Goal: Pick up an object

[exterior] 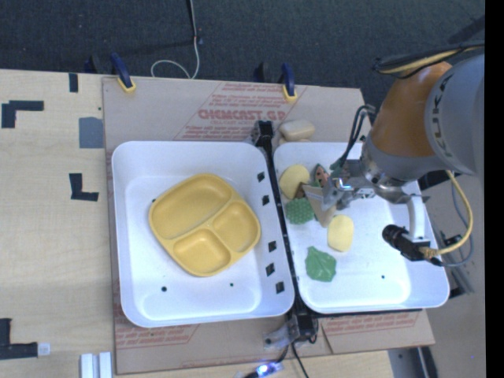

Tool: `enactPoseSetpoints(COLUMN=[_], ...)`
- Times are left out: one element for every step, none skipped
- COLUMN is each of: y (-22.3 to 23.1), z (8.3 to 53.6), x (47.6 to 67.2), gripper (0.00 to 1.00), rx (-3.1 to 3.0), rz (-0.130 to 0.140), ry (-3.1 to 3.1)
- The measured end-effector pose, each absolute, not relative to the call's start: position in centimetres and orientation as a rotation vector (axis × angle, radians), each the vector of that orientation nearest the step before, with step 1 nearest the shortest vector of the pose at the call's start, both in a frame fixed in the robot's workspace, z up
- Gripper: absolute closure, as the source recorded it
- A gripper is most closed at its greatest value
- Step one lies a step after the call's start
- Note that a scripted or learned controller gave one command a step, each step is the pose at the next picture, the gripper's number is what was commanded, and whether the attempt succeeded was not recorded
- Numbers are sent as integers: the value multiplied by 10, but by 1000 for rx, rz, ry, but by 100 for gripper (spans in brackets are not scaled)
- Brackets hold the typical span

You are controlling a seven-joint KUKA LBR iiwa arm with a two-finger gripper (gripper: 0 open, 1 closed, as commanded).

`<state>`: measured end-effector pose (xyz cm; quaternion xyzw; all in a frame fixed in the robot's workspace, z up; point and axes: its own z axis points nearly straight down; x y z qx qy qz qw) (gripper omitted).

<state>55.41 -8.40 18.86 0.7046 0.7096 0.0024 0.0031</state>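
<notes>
**Entry: jaws down in the right bin, nothing confirmed in grip**

Candidate objects all lie in the right bin point(429, 294). Nearest to my gripper point(324, 199) are a pale yellow rounded piece point(294, 179) at the bin's upper left, a green textured piece point(299, 211) just below it, a smaller yellow lump point(341, 233) under my fingertips' right side, and a flat green leaf-like piece point(320, 264) further toward the near wall. A beige oval object point(297, 131) sits outside the bin on the cardboard.

My jaws hang low among the top three pieces, close to touching them. I cannot tell how wide my jaws stand; the wrist hardware hides the gap, and I see nothing clearly between them.

The left bin point(130, 211) carries a yellow divided plate point(205, 223), well apart from me. The black divider strip point(276, 227) runs between the bins, just beside the green textured piece.

Risks, as I judge them:
- Crowding: three pieces lie close together, so closing may pinch two or nudge one aside instead of gripping.
- The rounded yellow pieces look smooth; they may squirt out sideways on closure.
- Working near the bin wall and divider, a finger could strike the edge.
- The cable point(461, 235) looping by my wrist might snag on a lift.
</notes>
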Motion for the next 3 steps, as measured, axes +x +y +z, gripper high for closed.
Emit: enactPoseSetpoints(y=[-86,-101,-192], z=[184,111,96], x=[550,527,516], gripper=[0,0,0], rx=[2221,2229,2221], rz=[-2,-11,35], ry=[2224,2225,2216])
